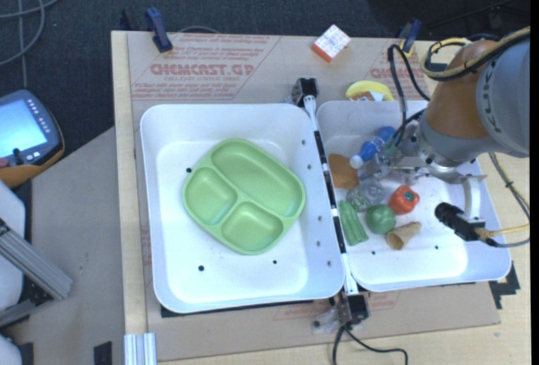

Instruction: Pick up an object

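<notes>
Near edge: black cable (354, 346) is trailing off the bench under the clip joining the two bins.

Left white shallow bin (168, 271) is holding one green three-compartment plastic plate (244, 196), lying flat near the bin's middle, nothing on it.

Right white shallow bin (421, 266) is carrying the clutter. Nearest: tan cone-shaped piece (403, 233), lying on its side. Just left of it a round green ball-like object (380, 218), and a flat green strip (351, 224) lying along the left wall. Red round tomato-like object (404, 200) is sitting just right of the green ball, close under the wrist. Farther in: brown flat piece (342, 171) against the left wall, a clear crumpled item (368, 189) and a blue-and-white item (376, 144) toward the far side.

Gripper (389, 159) is hanging low among the far clutter, arm coming in from the right, orange band above it. Fingers are buried in the pile; can't tell how they are standing or whether anything is between them.

Beyond the bins: yellow ring (369, 90), small red-and-white cube (331, 42), two blue clamps (157, 28) on the far edge.
</notes>
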Action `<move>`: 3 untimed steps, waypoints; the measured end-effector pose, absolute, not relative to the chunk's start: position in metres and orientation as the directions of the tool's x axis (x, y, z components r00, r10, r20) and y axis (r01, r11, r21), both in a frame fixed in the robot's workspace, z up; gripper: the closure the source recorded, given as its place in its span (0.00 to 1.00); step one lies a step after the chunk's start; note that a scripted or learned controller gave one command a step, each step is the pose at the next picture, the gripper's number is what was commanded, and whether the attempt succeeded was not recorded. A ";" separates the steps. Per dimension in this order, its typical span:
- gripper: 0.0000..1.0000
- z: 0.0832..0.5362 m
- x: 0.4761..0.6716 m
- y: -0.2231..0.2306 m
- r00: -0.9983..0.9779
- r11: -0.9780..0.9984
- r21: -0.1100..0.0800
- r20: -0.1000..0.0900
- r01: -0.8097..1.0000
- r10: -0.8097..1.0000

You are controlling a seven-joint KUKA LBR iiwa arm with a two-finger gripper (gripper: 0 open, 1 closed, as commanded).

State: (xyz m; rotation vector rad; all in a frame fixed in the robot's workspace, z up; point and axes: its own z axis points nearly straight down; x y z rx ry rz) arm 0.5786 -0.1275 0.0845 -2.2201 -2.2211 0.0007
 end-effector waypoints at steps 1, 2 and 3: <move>0.00 0.084 0.527 -0.126 0.002 -0.002 -0.006 0.002 1.000 1.000; 0.00 0.084 0.506 -0.105 0.000 0.000 -0.004 0.002 1.000 1.000; 1.00 0.095 0.508 -0.106 0.001 -0.001 0.002 0.000 1.000 1.000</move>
